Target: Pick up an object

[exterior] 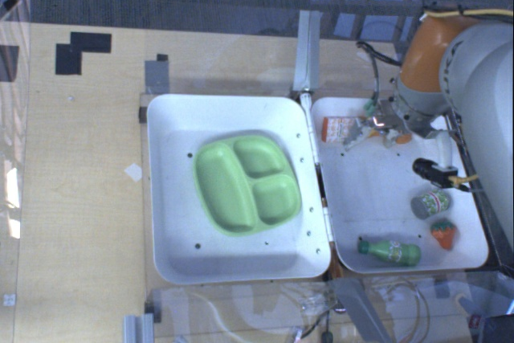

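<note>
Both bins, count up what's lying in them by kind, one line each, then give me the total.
Green divided plate: 1
Green bottle: 1
Can: 1
Red and white carton: 1
Red toy fruit: 1
Total: 5
An orange bit by the claw is too unclear to count.

1. Pretty bright and even overall. Soft light from above, no hard shadows anywhere.
2. The left bin (161, 197) just gets faint grey shading along its inner walls, and the green plate (245, 183) has a thin dark shadow line round its rim.
3. At the far left of the frame there's pale glare on a clear panel (14, 92), which washes out the bench (88, 237) behind it.
4. The arm (474, 68) at the upper right looks soft and a bit blurry.
5. The whole picture's slightly grainy, and the small stuff in the right bin (353, 197) isn't crisp.
</note>
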You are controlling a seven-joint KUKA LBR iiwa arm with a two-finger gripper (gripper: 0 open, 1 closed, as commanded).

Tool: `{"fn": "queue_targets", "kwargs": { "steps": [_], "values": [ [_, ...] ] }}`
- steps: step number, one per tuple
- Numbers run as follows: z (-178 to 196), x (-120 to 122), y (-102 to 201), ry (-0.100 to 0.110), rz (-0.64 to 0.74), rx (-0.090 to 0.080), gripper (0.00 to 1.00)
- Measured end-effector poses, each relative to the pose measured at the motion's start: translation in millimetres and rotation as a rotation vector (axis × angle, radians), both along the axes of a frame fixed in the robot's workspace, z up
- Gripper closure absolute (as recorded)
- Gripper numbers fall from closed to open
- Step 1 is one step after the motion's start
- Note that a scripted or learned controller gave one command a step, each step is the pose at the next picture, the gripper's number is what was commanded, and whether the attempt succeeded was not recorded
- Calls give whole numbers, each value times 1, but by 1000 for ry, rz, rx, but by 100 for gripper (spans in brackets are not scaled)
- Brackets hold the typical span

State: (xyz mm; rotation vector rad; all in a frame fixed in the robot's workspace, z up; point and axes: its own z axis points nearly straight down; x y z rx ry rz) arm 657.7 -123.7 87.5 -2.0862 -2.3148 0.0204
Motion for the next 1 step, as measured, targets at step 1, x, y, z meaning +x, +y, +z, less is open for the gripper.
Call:
{"fn": "queue_targets", "kwargs": {
  "steps": [1],
  "values": [
    [-1,6,16,-7,-115,-16,0]
  ]
}}
